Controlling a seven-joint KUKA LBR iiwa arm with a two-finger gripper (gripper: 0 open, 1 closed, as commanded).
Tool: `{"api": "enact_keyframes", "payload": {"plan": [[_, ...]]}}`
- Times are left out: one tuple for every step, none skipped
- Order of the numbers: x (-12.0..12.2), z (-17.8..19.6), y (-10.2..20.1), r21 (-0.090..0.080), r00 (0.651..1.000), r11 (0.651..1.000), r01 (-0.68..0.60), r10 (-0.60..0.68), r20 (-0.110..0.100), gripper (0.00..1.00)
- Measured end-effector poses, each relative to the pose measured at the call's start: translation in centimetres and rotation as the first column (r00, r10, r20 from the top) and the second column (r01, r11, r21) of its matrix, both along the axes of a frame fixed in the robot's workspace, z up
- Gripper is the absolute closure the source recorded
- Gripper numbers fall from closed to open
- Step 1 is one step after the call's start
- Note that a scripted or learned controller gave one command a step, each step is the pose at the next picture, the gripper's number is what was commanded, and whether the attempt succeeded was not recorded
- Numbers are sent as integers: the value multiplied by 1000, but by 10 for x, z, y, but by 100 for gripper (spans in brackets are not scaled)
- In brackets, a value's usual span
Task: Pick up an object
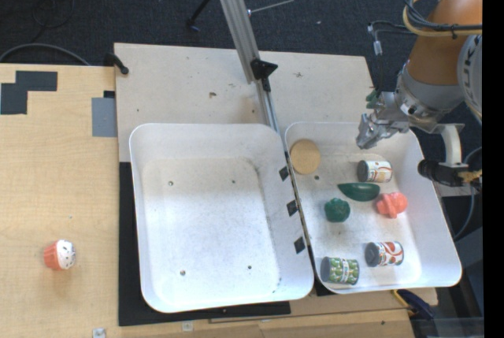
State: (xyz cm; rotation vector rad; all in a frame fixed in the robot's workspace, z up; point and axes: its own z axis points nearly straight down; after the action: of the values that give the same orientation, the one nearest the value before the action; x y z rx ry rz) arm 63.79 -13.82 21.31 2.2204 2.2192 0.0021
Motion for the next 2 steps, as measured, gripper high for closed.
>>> {"api": "enact_keyframes", "payload": {"plan": [[-15, -5, 54, 4, 1000, 1000, -3, 3, -7, 100], [-23, -9, 99, 3, 1000, 1000, -4, 4, -8, 100]]}}
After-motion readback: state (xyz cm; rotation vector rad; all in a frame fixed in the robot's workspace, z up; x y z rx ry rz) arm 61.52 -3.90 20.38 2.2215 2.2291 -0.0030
